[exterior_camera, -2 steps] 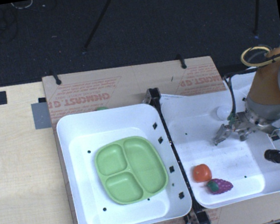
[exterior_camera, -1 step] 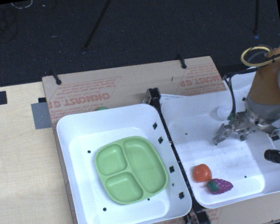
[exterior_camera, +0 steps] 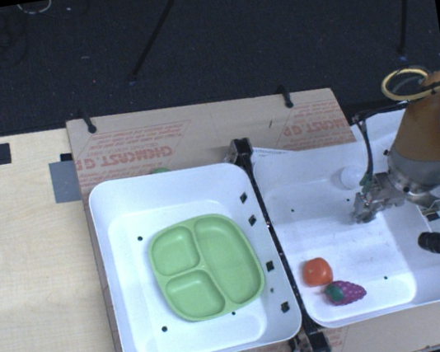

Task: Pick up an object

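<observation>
White plastic makes up both bins, set side by side on a cardboard sheet [exterior_camera: 197,137] with red print. One green tray [exterior_camera: 206,267] with three compartments lies in the left bin [exterior_camera: 119,221], slightly turned, near its middle. Two small things lie in the right bin [exterior_camera: 323,195], at its near side: one orange-red piece [exterior_camera: 317,271] and, just beside it to the near right, one purple piece [exterior_camera: 345,292] with a green end. They look close to touching. One arm [exterior_camera: 427,140] reaches in from the right, over the right bin's far right part. Its gripper [exterior_camera: 365,207] hangs low over bare bin floor, well apart from both small things, with nothing between its tips. Whether it is open or closed I cannot tell. One black clip [exterior_camera: 243,152] sits where the bins meet at the far side. Pale wood [exterior_camera: 30,286] lies left of the bins.
</observation>
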Robot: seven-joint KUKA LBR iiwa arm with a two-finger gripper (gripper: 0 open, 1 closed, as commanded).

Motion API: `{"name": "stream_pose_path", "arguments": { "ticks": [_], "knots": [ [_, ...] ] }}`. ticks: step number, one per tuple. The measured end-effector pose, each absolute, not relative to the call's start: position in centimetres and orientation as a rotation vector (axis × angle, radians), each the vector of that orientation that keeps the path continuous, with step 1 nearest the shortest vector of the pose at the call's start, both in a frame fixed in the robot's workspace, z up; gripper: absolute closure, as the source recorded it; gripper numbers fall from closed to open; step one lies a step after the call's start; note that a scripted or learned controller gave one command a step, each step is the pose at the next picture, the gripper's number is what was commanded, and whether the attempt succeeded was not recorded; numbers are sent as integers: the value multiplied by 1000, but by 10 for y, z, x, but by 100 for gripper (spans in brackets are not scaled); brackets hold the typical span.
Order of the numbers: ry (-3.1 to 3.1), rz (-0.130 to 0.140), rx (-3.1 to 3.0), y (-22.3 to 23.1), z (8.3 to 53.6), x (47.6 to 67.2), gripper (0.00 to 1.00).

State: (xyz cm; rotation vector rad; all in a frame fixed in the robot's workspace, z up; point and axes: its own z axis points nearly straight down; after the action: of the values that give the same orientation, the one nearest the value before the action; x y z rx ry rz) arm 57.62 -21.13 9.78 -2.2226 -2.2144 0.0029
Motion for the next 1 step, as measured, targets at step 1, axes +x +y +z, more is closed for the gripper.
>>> {"name": "stream_pose_path", "arguments": {
  "ticks": [1],
  "knots": [
    [-2226, -3, -2223, -212, 162, 578, 100]
  ]
}}
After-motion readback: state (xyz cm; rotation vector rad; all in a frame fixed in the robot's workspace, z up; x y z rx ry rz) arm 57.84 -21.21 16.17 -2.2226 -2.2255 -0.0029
